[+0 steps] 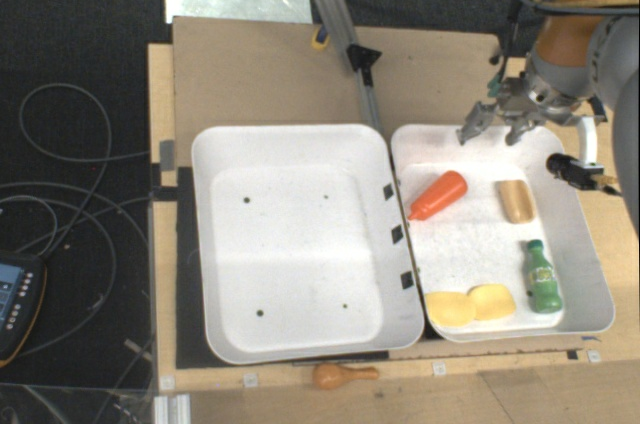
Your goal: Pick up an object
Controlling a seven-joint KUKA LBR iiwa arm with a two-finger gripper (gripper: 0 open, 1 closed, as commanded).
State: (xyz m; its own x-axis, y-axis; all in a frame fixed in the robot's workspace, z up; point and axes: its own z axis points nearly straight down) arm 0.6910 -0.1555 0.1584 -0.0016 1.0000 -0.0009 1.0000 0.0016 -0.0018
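Hand (495, 129) spread over right bin (600, 297), nothing held, carrot (438, 195) inside

One fixed overhead camera, angled down, both bins (300, 147) visible

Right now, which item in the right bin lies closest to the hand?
The orange carrot, at the bin's upper left. The tan bread piece is nearly as close; the hand hovers above both.

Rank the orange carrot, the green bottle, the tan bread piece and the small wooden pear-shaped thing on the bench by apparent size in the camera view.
1. Orange carrot and green bottle: alike, too close to rank.
2. Small wooden pear-shaped thing.
3. Tan bread piece.
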